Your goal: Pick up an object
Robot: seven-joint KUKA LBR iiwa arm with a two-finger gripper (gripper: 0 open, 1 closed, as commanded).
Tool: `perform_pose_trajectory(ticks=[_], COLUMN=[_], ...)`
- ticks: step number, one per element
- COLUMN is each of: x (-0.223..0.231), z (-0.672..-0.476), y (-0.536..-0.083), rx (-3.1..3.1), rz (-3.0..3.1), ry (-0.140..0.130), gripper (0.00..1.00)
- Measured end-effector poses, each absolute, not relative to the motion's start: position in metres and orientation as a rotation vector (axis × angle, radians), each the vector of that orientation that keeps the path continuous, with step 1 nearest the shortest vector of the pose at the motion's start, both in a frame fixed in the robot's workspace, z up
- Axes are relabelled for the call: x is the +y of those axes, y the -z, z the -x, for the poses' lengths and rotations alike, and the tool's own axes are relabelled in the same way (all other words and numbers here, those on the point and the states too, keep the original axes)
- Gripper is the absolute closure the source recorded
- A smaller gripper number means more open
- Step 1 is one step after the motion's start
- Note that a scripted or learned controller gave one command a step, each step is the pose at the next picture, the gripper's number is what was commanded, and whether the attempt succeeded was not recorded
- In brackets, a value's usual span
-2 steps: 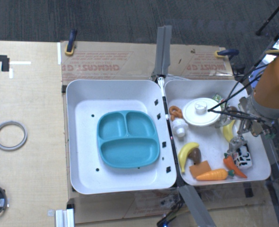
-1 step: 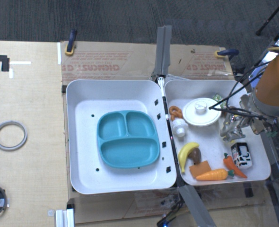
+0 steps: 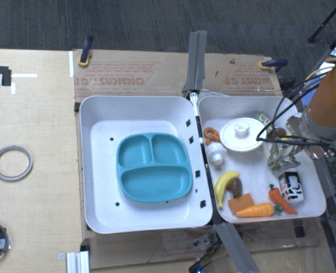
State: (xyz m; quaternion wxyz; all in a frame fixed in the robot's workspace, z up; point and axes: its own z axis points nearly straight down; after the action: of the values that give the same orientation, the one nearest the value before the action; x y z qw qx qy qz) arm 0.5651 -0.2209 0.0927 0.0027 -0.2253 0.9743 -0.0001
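Bench [image 3: 31, 95] pale wood, cardboard sheet [image 3: 173, 75] under two shallow white bins side by side. Left bin [image 3: 99, 209] holding teal divided plate [image 3: 155, 167], three compartments, flat near bin centre. Right bin [image 3: 310, 209] crowded with small items. Grey arm [image 3: 327, 104] with orange band entering from right edge, black cables looping over it. Gripper [image 3: 282, 157] low over right part of right bin, metallic fingers pointing down, hanging just above black-and-white patterned object [image 3: 292, 186]; finger spread hard to read, nothing clearly seen between them. White round lid-like dish [image 3: 241, 135] in upper middle of right bin, just left of gripper. Banana [image 3: 225, 186] yellow with brown end, lower left of right bin, beside orange block [image 3: 240, 202]. Large carrot [image 3: 256, 210] lying along bin's near edge, touching orange block; smaller carrot [image 3: 282, 201] angled just right of it, beside patterned object. Small white bottle [image 3: 214, 154] near left wall, orange pretzel-like piece [image 3: 212, 135] just above it. Grey tape roll [image 3: 11, 162] on bench far left, well apart from bins. Blue-and-yellow clamps [image 3: 86, 51] on cardboard's far edge.
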Motion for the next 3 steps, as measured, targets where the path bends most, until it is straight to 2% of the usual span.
perform_pose_trajectory(ticks=[1,2,3], x=[-0.22,-0.212,-0.22], z=[-0.603,-0.604,-0.55], y=[-0.093,-0.092,-0.093], rx=[2.85,2.844,2.871], rz=[1.306,1.314,1.263], ry=[0.001,-0.015,0.0], gripper=[1.0,0.0,0.0])
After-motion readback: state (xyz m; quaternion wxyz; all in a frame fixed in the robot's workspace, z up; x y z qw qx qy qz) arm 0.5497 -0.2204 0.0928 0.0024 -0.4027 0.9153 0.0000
